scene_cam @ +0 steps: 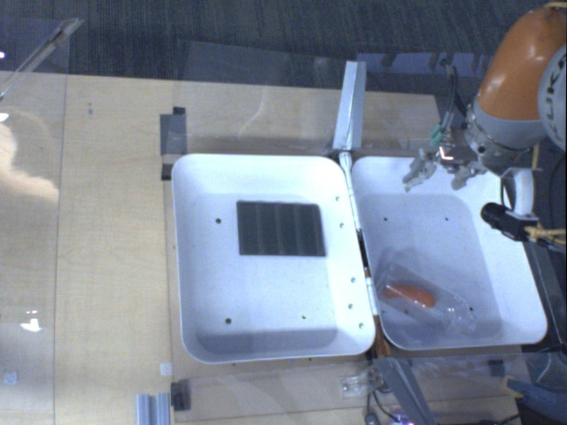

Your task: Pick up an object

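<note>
In the right bin (pixel 514 321), near its front wall, lies an orange object (pixel 410 294), apparently inside a clear wrapper; edges hard to make out. Long axis runs roughly across the bin, slightly slanted. Gripper (pixel 440 173) hangs above the bin's back wall, fingers spread, nothing between them. Object lies toward the front of the bin from the fingers, well apart. Arm sits high, wrist pointing down.
</note>
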`<state>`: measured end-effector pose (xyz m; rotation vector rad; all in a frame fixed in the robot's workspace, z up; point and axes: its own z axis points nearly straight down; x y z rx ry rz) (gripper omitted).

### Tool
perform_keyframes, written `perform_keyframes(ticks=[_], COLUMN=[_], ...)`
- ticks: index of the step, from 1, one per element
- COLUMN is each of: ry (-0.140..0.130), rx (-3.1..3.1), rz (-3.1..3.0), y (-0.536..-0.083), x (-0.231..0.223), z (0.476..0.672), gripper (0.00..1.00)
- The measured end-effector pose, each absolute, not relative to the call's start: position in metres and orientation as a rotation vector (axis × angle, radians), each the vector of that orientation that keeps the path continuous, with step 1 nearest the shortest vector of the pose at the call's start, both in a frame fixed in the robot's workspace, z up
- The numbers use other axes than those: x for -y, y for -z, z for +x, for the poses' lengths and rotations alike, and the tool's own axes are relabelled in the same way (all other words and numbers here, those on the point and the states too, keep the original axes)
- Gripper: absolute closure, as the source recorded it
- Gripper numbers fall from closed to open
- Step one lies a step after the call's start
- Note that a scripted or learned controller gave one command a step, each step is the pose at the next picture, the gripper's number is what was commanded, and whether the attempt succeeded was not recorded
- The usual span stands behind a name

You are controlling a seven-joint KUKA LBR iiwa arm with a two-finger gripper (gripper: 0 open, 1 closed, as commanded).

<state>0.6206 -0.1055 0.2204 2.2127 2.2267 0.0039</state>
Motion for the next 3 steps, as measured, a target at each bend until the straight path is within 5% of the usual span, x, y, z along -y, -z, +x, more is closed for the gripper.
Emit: perform_keyframes(ticks=[1,2,3], ry=[-0.015,-0.024,-0.024], rx=[-2.135,-2.132,-2.131], rz=[2.292,2.285,2.286], y=[-0.090,-0.102,-0.102], x=[0.101,0.101,0.101], z=[0.549,0.552,0.552], gripper=[0.00,1.00,0.00])
